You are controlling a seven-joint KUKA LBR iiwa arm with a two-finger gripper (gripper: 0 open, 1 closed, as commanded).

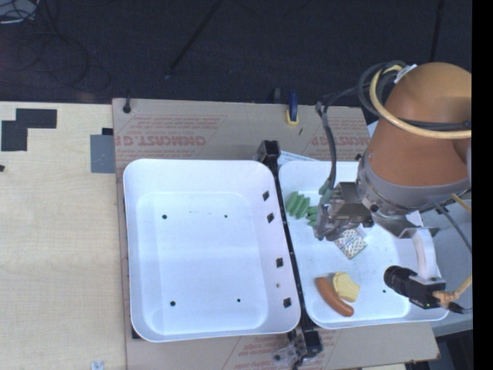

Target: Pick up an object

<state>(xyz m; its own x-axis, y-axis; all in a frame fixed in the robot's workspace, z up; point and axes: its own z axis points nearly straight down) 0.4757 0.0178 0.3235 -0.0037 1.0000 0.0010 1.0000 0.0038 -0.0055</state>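
As I read the overhead view from its left edge, the pale wood bench (54, 230) comes first, with a few dark square patches on it. Next is a brown cardboard sheet (192, 129) lying under both bins.

Left bin (200, 260): white and shallow, with small dark dots on its floor. Black clips (279, 262) run down the seam where it meets the right bin (377, 303).

Right bin, its contents in order:
- Green piece (299, 204), ribbed, near the bin's left wall in the upper half, just left of the gripper.
- Gripper (333, 223), low over the bin's middle and pointing down and left. I cannot tell whether the claw is apart or together, because the wrist body blocks my line of sight.
- Orange sausage (333, 297), lying slantwise near the bin's lower edge.
- Yellow piece (347, 287), touching the sausage on its upper right side.
- Speckled piece (351, 243), white with coloured dots, just below and right of the gripper. I cannot tell whether it touches the claw or only lies beside it, and I see nothing clamped.

The arm (420, 137), with its orange band and grey wrist, comes in from the right and covers the bin's upper right corner.
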